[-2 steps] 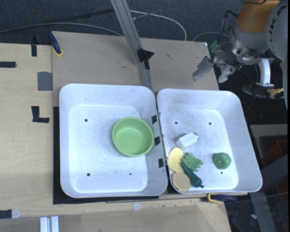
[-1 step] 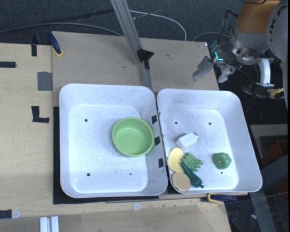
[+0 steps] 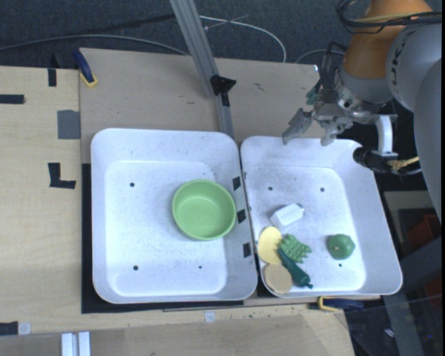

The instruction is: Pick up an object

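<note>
Above the right bin's far rim, metal gripper spread apart, glossy round green bowl, possibly foam white block.

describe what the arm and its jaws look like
The arm is bulky, rounded and grey, with a glossy orange band near the wrist. Thin black cables loop over the orange part. The gripper is small, metallic grey, with two slim fingers.
</note>
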Robot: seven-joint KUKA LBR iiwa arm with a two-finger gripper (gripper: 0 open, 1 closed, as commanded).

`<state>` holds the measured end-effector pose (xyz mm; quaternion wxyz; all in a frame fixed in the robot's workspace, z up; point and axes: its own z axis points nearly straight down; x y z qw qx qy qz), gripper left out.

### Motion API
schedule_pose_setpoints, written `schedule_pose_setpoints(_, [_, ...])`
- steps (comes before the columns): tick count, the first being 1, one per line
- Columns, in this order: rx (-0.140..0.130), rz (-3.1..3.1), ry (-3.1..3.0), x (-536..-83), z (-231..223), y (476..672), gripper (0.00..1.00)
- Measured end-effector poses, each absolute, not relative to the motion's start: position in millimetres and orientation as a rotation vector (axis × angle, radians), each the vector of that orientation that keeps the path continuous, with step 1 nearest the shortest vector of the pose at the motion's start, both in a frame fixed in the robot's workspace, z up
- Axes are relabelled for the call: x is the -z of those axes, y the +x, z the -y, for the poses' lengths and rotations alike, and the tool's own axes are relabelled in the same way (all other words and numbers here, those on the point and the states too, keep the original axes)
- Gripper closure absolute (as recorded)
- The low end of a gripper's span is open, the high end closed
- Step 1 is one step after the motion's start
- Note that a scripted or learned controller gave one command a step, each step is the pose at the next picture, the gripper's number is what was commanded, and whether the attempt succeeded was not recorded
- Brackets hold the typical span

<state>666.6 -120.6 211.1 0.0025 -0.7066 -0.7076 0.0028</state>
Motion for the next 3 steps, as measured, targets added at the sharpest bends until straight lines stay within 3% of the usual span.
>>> schedule_pose_setpoints(2, [-0.008,2.221,-2.217,-87,132,666.6,0.00])
schedule_pose_setpoints(3, [-0.003,2.224,-2.218,-101,131,668.2,1.00])
